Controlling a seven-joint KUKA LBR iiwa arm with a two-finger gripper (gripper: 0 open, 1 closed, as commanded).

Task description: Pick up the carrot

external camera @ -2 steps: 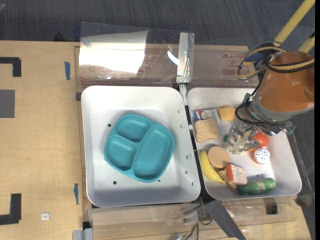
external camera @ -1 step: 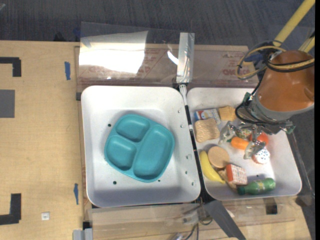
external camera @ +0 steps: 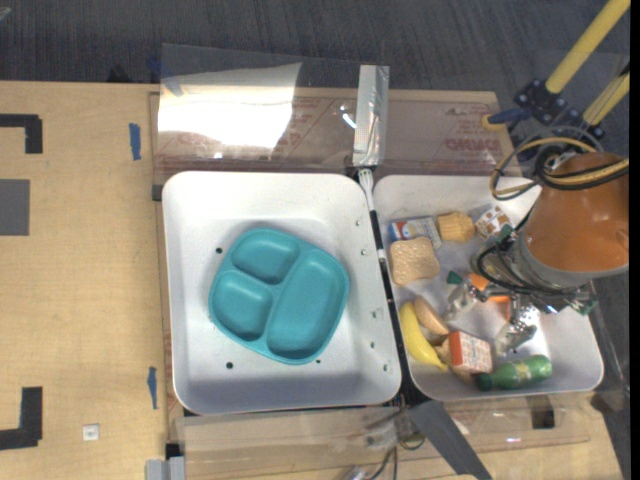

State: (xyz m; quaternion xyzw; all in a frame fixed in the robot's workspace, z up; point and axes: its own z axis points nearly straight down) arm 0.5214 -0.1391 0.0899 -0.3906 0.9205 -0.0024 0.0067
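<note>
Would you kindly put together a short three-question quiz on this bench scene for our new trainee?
1. True or false: the teal divided plate lies in the left bin.
2. Which item lies at the right bin's near edge, right of the red carton? A) banana B) green vegetable C) cracker
3. Fill in: the gripper is above the ____ bin.

Key: 1 true; 2 B; 3 right.
</note>
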